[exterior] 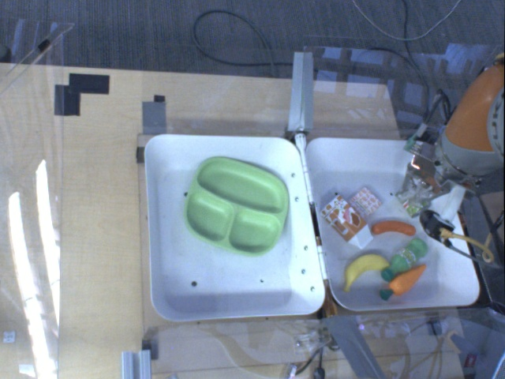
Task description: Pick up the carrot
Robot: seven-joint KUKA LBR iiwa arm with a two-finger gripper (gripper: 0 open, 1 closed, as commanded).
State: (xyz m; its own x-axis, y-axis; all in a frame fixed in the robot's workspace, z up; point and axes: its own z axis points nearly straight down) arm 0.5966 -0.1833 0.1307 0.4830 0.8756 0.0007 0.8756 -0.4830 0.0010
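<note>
The carrot (408,279) lies near the front edge of the right bin (347,152), its orange body angled with the green top end toward the lower left. It is crowded: a green vegetable-like toy (410,253) sits touching or just beside it on the upper side, and a banana (363,268) curves close by on its left. A red sausage (393,228) lies a little further back, and two small printed boxes (353,210) sit beyond that, toward the divider. The left bin (162,235) holds a green sectioned plate (236,204), well apart from any of this.

The claw (418,186) hangs over the back right part of the right bin, above and well apart from the carrot; how its jaws stand cannot be told from this slanted view (metal parts and a clear wrapper-like piece blur together there).

The main risk appears to be the crowding. A descent slightly off toward the back would likely land a finger on the green toy rather than beside the carrot, either nudging the carrot away or pinching both. The carrot also tapers, so a grip near the thin end may slip out as the arm lifts. Being close to the bin's front wall, it leaves little room on that side, and a finger could strike the rim.
</note>
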